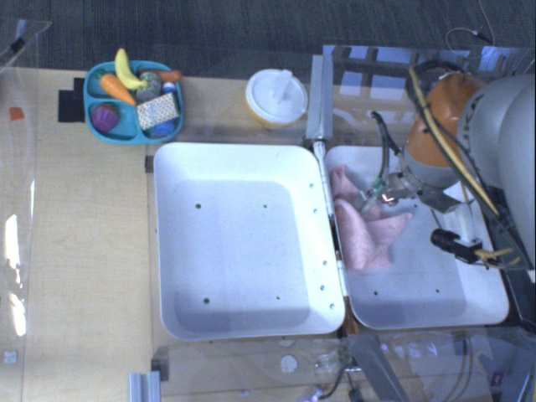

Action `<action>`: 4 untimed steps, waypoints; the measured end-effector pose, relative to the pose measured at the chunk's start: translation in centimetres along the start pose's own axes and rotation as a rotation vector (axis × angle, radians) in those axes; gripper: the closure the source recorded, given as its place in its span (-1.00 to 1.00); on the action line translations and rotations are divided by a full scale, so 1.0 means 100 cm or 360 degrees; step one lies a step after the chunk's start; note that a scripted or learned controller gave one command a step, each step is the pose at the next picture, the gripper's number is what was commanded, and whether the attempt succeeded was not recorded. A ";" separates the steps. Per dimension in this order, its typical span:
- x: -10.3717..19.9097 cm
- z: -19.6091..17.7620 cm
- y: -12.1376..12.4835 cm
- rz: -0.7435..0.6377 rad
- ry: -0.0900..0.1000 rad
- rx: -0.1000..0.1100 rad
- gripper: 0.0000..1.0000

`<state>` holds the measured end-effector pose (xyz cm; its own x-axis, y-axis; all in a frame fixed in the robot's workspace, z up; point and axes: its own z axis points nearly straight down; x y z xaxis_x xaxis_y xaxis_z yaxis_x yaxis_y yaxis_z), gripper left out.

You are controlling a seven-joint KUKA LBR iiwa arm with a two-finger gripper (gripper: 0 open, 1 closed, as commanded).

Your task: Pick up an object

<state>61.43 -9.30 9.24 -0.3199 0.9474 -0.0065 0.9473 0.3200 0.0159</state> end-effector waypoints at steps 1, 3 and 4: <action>0.001 -0.011 0.003 -0.0005 0.0000 -0.0010 1.00; 0.011 -0.091 0.064 -0.0419 0.0011 0.0020 1.00; 0.032 -0.119 0.072 -0.0823 0.0011 0.0013 1.00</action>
